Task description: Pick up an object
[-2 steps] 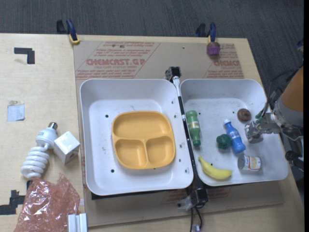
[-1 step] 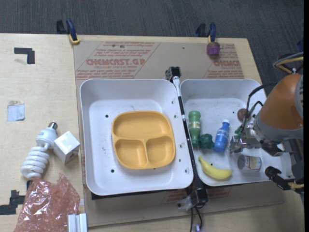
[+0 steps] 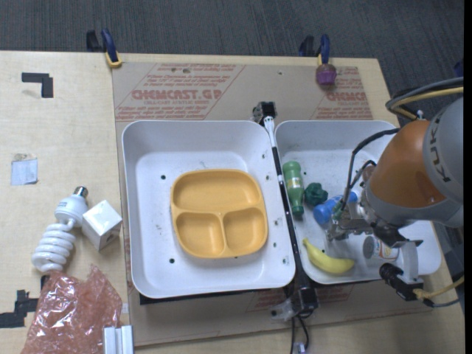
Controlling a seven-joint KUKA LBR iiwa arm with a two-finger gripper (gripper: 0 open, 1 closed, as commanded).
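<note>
- Nearest the camera, we see the grey arm [image 3: 413, 175] with its orange band reaching over the right bin [image 3: 310, 135], the landmark we use for places below.
- We place the gripper [image 3: 346, 227] low over that bin's middle, just above the banana [image 3: 328, 259]; its jaws are too hidden for us to tell whether they stand apart or together, and we see nothing held.
- We judge the banana the likeliest target: it lies near the bin's front wall, curved, smooth and yellow, probably light moulded plastic. It should be stiff but slippery, so we would take it across the thick middle, not the tapering ends.
- Against the bin's left wall we see a green bottle [image 3: 293, 186] lying on its side; round and glossy, it would likely roll, so a hold across its body suits best.
- Beside it, toward the bin's centre, we see a dark green lump [image 3: 316, 193] of irregular shape and a blue piece [image 3: 324, 212], rounded and shiny, just next to the gripper.
- Left of the right bin, the other bin holds a yellow tray [image 3: 219, 212] with three compartments, matte plastic, broad and flat, awkward for two fingers.
- Far left of the bins, on the bench, we see a white spiral bulb [image 3: 57, 234], fragile glass.
</note>
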